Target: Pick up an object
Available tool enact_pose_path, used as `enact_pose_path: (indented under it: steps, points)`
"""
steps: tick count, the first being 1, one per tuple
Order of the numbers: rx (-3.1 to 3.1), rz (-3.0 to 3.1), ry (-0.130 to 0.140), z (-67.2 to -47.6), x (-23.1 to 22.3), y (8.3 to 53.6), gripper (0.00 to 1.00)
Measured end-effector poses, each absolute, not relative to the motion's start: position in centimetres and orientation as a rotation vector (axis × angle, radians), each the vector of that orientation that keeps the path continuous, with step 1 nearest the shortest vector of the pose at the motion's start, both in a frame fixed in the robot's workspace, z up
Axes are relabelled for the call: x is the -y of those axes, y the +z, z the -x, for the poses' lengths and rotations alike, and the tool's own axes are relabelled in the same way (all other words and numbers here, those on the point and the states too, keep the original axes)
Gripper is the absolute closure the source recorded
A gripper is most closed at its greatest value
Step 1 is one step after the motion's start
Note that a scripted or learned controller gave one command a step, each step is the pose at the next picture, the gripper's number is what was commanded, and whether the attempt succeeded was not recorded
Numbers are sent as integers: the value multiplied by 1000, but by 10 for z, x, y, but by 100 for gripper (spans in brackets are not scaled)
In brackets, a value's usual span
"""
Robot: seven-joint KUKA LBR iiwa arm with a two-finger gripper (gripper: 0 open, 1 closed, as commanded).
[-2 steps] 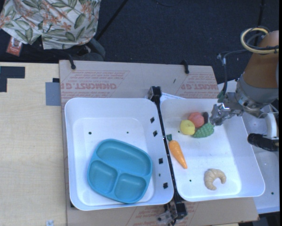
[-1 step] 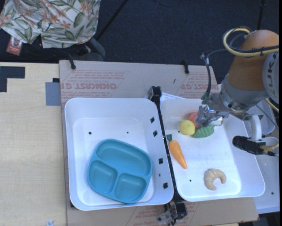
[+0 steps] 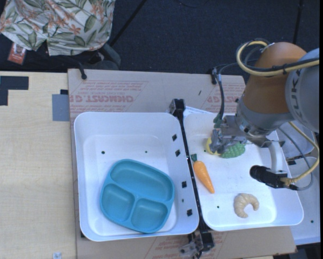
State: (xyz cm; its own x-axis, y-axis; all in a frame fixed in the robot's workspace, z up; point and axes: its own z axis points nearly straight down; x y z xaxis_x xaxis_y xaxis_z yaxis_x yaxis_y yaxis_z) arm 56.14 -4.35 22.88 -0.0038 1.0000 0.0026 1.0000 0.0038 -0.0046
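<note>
- Nearest, a pale toy croissant [image 3: 246, 204] lies in the right white bin [image 3: 291, 212]
- Orange toy carrot [image 3: 203, 176] lies mid-bin
- Gripper [image 3: 220, 143] sits by the bumpy green toy [image 3: 233, 150]; grip unclear
- Blue divided plastic tray [image 3: 137, 195] fills the left white bin [image 3: 91, 144]

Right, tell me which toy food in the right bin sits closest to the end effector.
The green bumpy toy, right under the end effector. The carrot lies further toward the divider, and the croissant sits near the front edge.
</note>
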Motion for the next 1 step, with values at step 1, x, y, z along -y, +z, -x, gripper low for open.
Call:
enact_pose_path:
  steps: [1]
  points:
    - [2223, 2212, 3, -545, -15, 224, 100]
